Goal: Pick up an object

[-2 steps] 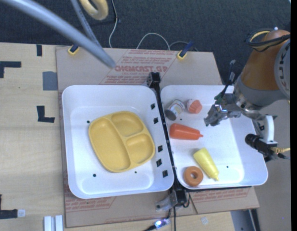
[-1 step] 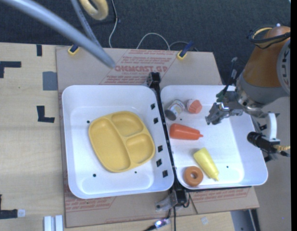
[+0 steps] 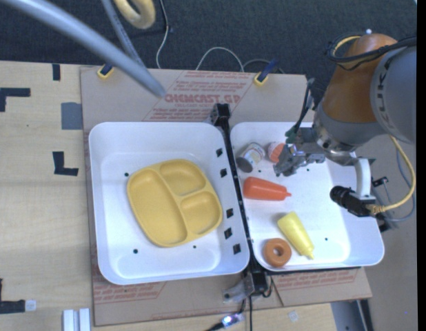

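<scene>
So, arm's down in the right bin (image 3: 351, 254), gripper (image 3: 290, 161) parked at the far end over the small stuff.

From the overhead camera: can't tell if the jaws are apart or together, too dark and cluttered there. The carrot (image 3: 265, 189) lies flat just below the gripper, long axis across the bin, thin tip pointing right. The yellow corn-like piece (image 3: 296, 234) runs diagonally, narrow end up-left, next to a donut (image 3: 276, 252). A yellow divided plate (image 3: 174, 201) sits in the left bin (image 3: 109, 185).
</scene>
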Robot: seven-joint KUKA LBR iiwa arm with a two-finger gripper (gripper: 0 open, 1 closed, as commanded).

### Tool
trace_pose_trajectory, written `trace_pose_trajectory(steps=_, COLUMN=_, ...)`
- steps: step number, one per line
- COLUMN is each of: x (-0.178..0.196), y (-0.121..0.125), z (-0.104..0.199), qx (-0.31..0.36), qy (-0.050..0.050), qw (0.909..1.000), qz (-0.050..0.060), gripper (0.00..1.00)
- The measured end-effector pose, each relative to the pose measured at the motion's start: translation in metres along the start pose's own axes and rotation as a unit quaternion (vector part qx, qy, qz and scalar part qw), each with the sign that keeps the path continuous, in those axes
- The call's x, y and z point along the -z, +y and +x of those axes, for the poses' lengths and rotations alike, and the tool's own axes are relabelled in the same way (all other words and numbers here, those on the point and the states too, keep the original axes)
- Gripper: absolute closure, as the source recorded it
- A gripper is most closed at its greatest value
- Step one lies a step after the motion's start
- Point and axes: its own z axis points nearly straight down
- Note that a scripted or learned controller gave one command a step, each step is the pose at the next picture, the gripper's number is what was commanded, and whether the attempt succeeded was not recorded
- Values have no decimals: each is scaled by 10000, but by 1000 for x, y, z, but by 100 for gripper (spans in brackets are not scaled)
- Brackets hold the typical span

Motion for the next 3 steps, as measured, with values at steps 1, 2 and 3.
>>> trace_pose_trajectory(steps=1, x=5, y=13, z=43, qx=3, qy=0, qw=10000, qz=-4, gripper=100)
trace_pose_trajectory(steps=2, x=14, y=29, z=91, qx=7, qy=2, qw=10000, qz=-8, gripper=100)
trace_pose_trajectory(steps=3, x=1, y=50, z=148, qx=7, qy=-3, qw=10000, qz=-2, gripper=100)
